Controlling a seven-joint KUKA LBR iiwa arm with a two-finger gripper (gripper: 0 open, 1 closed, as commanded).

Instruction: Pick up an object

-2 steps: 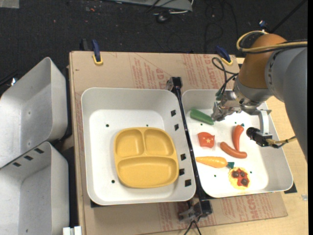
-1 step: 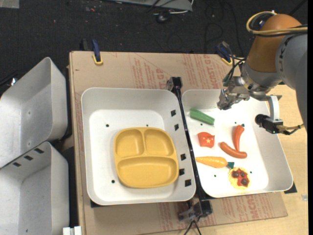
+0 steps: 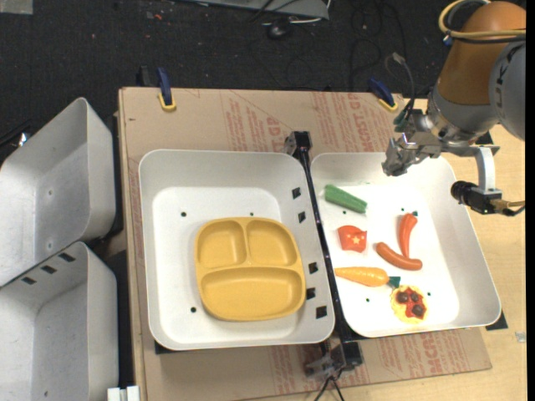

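Yellow, the tray point(image 3: 249, 267) sits in the left bin point(image 3: 159, 224). The right bin point(image 3: 468, 249) holds a green piece point(image 3: 345, 198), red pepper point(image 3: 352, 238), carrot point(image 3: 361, 276), sausage point(image 3: 398, 256), chilli point(image 3: 406, 230) and pizza slice point(image 3: 409, 303), all apart from one another. The gripper point(image 3: 399, 161) hangs over that bin's far edge, nothing visibly in it; whether it is released or clenched I cannot tell. A clean pick probably means descending straight onto the nearby green piece, crosswise to its length. Red print on the cardboard point(image 3: 242, 119) is too faint to read.
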